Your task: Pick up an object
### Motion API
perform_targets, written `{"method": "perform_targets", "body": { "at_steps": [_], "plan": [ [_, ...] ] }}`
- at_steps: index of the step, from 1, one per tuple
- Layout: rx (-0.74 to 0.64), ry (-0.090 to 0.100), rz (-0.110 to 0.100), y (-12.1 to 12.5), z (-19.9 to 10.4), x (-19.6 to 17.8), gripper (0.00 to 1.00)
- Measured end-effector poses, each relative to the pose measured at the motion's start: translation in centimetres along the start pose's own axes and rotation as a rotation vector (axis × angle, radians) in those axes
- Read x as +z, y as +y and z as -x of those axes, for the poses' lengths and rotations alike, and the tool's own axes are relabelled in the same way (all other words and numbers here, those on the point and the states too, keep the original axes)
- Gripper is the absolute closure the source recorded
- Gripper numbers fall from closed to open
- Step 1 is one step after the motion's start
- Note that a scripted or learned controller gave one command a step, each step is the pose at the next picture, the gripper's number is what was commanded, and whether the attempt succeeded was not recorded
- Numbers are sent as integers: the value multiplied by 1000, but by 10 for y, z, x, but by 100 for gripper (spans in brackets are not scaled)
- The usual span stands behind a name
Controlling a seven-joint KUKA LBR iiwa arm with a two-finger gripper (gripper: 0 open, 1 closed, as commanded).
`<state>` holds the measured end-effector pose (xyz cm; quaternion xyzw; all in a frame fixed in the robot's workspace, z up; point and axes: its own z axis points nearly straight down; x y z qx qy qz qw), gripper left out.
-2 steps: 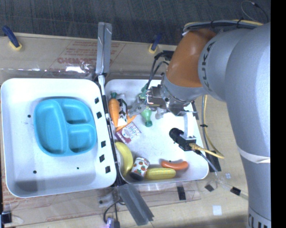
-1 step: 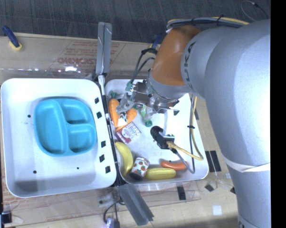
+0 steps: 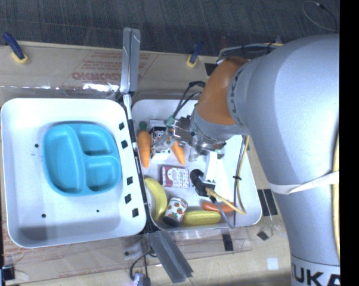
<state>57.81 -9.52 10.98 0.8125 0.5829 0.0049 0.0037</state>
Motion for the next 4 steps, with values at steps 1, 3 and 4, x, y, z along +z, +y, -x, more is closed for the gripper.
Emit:
{"method": "perform_targets", "body": {
  "at_steps": [1, 3, 4],
  "plan": [
    [23, 9, 4, 19, 19, 5, 0],
    [68, -4, -14, 37, -23, -109, 100],
    [68, -4, -15, 37, -23, -108, 0]
  ]
}}
